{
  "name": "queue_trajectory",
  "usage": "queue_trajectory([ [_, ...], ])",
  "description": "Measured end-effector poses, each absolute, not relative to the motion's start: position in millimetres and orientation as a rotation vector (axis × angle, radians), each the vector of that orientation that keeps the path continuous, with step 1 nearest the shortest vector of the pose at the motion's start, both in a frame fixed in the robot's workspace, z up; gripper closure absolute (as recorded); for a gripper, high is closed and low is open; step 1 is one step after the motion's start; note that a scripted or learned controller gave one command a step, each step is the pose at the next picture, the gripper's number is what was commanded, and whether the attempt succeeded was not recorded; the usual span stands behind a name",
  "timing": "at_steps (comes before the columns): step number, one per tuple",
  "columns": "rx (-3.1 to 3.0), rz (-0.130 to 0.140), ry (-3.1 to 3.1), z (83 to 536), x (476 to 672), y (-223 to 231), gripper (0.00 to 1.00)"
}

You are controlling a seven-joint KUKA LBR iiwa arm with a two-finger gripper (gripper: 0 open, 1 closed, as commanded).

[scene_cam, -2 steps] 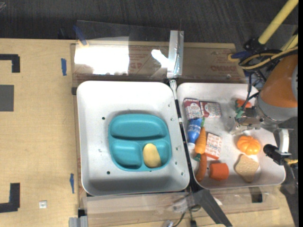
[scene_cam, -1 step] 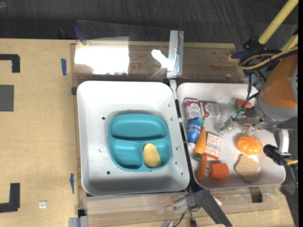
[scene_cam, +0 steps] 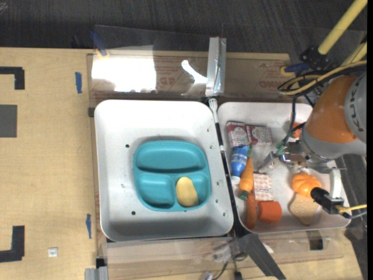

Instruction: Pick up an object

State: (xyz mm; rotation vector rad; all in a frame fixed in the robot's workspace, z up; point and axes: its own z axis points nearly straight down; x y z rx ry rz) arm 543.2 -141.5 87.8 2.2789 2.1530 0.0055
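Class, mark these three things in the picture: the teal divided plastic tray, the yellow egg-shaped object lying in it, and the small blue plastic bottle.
teal divided plastic tray [scene_cam: 166, 156]: camera view, on its long upper compartment.
yellow egg-shaped object [scene_cam: 186, 191]: camera view, on its middle.
small blue plastic bottle [scene_cam: 239, 160]: camera view, on its body.

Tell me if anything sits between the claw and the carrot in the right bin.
Yes. A small clear wrapped packet lies between the claw and the carrot, beside the carrot's upper end in the right bin.
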Motion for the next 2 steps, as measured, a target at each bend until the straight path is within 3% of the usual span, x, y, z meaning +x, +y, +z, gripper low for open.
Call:
queue_trajectory([
  [1, 2.084, 0.005, 2.342, 88, 604.5, -96, 0.0],
  [2, 2.067, 0.005, 2.359, 88, 549.3, -110, 0.0],
])
